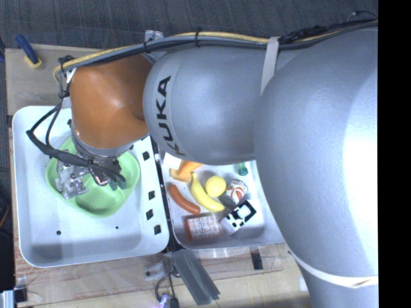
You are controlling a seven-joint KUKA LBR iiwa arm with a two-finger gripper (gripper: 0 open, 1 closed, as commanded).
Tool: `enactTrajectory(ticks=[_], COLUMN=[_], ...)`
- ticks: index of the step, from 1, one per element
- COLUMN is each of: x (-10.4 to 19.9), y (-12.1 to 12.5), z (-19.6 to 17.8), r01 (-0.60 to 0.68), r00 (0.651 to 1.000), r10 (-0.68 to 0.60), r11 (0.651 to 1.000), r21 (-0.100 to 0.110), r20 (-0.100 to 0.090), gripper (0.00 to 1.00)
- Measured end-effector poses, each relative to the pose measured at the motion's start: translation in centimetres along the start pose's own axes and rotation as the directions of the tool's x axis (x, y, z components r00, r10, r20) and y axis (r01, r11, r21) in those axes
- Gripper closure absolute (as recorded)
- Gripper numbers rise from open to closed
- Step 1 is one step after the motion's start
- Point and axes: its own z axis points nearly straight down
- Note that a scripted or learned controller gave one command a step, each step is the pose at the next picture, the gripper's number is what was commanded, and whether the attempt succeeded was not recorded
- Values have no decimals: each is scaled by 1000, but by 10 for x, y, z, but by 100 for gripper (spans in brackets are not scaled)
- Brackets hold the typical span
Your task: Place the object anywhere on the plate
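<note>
In the camera view we see the arm [257,108] reaching across from the right, its orange band [106,101] hanging over the left bin [38,236]. Below the band the gripper [80,178] sits directly over the green plate [125,185], which lies in the middle of that bin. The metal parts at the wrist and the black cables around them clutter the spot, so we cannot tell how the fingers stand, nor whether anything is pinched between them.

We cannot make out any loose object resting on the bare green of the plate; whatever the task's object is, it may be hidden under the gripper, and we cannot say.

In the right bin [257,233] lie a banana [204,194], a yellow round fruit [216,185], a red sausage-like piece [184,199], an orange piece [187,169], a small can [237,189], a reddish packet [203,225] and a black-and-white tagged block [239,215].

Our judgement: the arm is positioned where a release would land on the plate, so the carrying seems done or nearly so, while the placing itself cannot be confirmed.
</note>
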Motion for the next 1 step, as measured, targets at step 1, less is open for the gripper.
enactTrajectory(ticks=[1], x=[0], y=[0], z=[0], r01=[0], r00=[1000], r10=[0], r11=[1000], r21=[0], r20=[0], gripper=[0])
